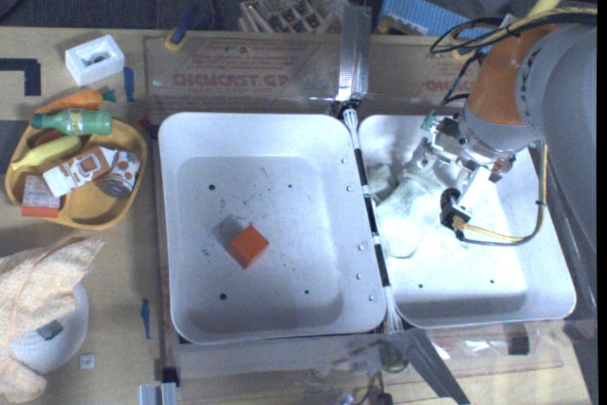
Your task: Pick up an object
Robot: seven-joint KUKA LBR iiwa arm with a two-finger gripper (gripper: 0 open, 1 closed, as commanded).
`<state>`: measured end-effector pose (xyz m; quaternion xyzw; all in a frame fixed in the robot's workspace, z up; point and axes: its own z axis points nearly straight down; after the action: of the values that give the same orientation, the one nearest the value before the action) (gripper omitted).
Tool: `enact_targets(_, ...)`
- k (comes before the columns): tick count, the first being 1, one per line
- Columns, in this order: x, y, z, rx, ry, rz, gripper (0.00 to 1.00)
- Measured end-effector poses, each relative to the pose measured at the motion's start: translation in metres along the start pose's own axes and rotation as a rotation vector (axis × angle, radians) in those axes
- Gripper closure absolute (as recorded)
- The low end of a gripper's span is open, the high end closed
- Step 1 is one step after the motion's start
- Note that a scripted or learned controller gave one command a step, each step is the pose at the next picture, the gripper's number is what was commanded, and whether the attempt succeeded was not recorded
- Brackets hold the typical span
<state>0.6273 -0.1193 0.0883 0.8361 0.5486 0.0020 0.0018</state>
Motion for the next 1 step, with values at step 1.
enact_targets(1, -0.0426, -0.0194, -0.0490, 0.008, -0.001, -0.125, 0.00)
